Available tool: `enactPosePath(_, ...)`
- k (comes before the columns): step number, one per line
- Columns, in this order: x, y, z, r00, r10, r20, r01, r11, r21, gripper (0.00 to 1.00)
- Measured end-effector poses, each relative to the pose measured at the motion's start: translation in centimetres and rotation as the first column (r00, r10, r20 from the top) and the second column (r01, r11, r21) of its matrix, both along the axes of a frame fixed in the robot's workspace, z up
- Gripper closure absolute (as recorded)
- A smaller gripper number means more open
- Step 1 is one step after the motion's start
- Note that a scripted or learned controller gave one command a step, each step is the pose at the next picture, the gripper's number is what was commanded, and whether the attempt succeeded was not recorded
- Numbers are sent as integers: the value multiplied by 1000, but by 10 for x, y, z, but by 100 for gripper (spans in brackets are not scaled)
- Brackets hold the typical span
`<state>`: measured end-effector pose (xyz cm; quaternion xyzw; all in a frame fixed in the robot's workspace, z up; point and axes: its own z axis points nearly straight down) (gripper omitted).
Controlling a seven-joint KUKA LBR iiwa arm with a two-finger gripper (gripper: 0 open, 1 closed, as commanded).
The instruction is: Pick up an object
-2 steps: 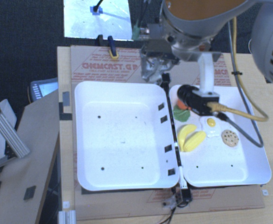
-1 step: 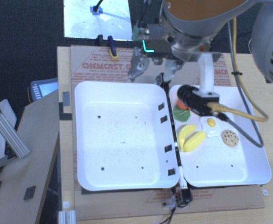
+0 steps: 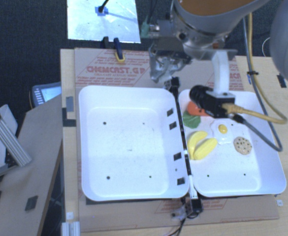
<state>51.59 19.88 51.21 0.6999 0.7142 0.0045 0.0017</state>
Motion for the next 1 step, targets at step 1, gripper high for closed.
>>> enactPosePath(1, 0, 0, -1, 1000, 2, -1, -2, 1000, 0, 0)
